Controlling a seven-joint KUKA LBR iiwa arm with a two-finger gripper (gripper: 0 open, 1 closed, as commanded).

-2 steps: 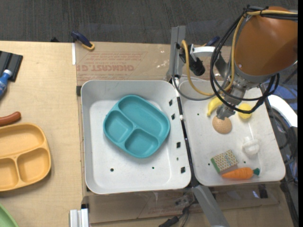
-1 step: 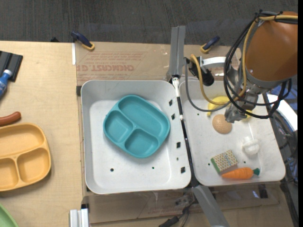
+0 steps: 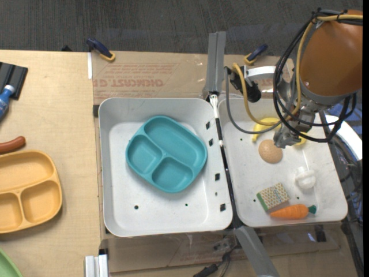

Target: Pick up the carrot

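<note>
Carrot [image 3: 290, 212] lies in the right-hand bin [image 3: 334, 209], close to that bin's near rim; from the gripper [image 3: 286, 138] it sits toward the camera, almost straight down the picture with hardly any sideways offset, and well apart from it; its long axis runs nearly across the view, orange body tapering to the left, green top [image 3: 312, 210] at the right end, tilted up only slightly on that side.

Whether the gripper is wide or narrow I cannot tell; it is seen from above among cables and its tip is lost against the bin floor (nothing of the carrot is anywhere near it, so it holds no carrot).

Between gripper and carrot stand other things: a tan egg-like ball [image 3: 270, 152] just beside the gripper on its near-left, a small white piece [image 3: 305, 179] further toward the carrot, and a speckled block [image 3: 273, 196] touching or very nearly touching the carrot's upper left; a yellow piece [image 3: 265, 123] lies beside the gripper on its far-left.

My judgement: the coming move is a travel toward the near rim, then a descent with the closing direction set across the carrot's short width, kept right of the block.
</note>
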